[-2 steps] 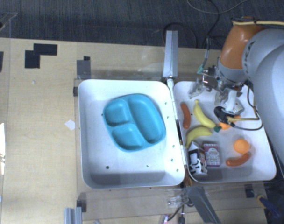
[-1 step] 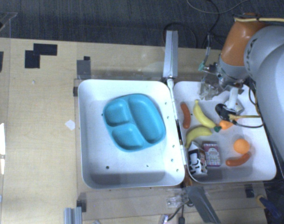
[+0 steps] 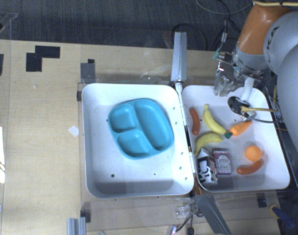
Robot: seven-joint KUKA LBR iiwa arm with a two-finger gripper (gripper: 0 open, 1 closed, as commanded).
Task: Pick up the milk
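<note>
Milk carton (image 3: 205, 169) lies untouched (right bin (image 3: 276, 180)); hand (image 3: 224, 84) hovers apart.

Bright, even light from above. White glare patches sit on the counter (image 3: 36, 146) at its left edge. Soft shadow lies along the left bin's (image 3: 97, 131) near wall. Slightly soft throughout.

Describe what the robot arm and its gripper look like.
The arm is bulky and rounded, light grey, with a glossy orange band above the wrist. Thin dark cables loop behind it and run down toward the wrist. The gripper is a small, pale metallic part, blurred at the end.
</note>
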